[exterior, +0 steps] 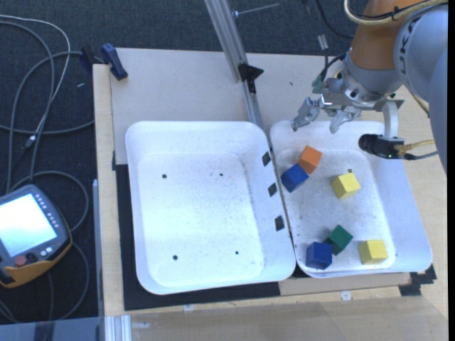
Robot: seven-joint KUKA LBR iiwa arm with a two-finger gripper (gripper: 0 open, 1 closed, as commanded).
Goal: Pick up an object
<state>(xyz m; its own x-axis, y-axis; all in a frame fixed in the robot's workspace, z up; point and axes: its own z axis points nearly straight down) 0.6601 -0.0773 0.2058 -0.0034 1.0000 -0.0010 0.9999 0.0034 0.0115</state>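
Two white bins side by side on the bench. Left bin [142, 148] bare but for dark specks and a few black dots. Right bin [405, 212] holding six blocks: orange block [310, 158] touching a blue block [294, 177] at the upper left, near the divide between the bins; yellow block [346, 185] alone toward the middle; green block [340, 238] touching a second blue block [319, 254] at the lower left, close to the near rim; a second yellow block [372, 251] just beside the green one, close to the lower right rim.

Gripper [321, 118] above the far rim of the right bin, fingers spread apart, nothing between them. Well apart from every block, nearest the orange one, which sits below and slightly left of the fingertips. Arm [398, 34] reaching in from the upper right, orange band above the wrist.

Open floor in the right bin around the lone yellow block and along the right side. Orange-blue pair crowded toward the inner wall, where three black clips [272, 189] join the rims. Slanted metal rail [227, 34] ending near the far end of the divide. Bare bench board beyond the left bin. Pendant [28, 236] and cables [35, 77] on the dark floor at left.
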